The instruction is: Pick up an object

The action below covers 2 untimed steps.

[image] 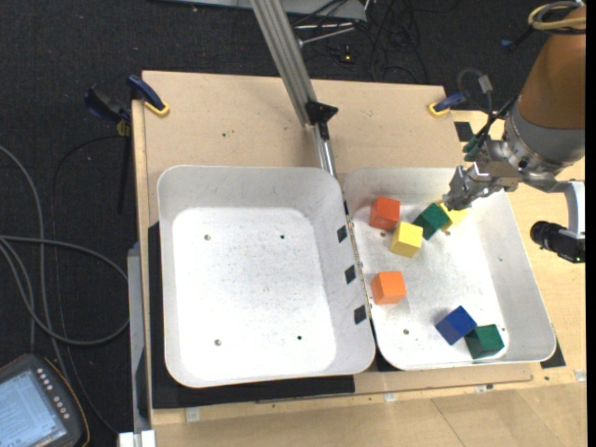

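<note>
The right bin (521,277) holds several small blocks. An orange block (384,212) lies near its back left, a yellow block (407,238) sits beside it, and a green block (433,220) touches the yellow one. A small yellow piece (455,217) pokes out just right of that green block. Another orange block (388,287) lies at mid left. A blue block (455,324) and a second green block (484,340) rest at the front right. My gripper (461,196) hangs low over the back of the bin, right above the green block and the yellow piece.
The left bin (186,203) stands beside the right one. A slanted metal pole (284,45) crosses the back of the bench. Clamps (149,96) grip the bench's back corners. Cables lie on the dark floor at the left.
</note>
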Each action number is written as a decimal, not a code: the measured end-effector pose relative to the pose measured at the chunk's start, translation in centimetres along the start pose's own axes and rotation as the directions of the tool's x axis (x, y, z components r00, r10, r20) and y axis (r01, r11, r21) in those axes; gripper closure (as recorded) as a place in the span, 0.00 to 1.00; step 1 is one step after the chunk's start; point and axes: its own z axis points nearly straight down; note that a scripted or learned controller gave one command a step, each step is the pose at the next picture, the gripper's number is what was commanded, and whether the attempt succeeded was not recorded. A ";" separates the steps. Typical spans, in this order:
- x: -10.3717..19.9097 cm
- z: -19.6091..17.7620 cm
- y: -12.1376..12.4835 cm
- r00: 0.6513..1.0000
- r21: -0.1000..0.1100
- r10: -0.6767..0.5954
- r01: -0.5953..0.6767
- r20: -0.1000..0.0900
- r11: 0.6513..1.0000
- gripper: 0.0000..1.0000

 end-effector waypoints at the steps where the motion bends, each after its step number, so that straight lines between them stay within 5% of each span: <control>1: 5.7 1.1 0.2 1.000 0.007 -0.005 0.005 -0.004 1.000 1.00; 2: 10.9 1.0 0.5 1.000 0.007 -0.005 0.005 -0.004 1.000 1.00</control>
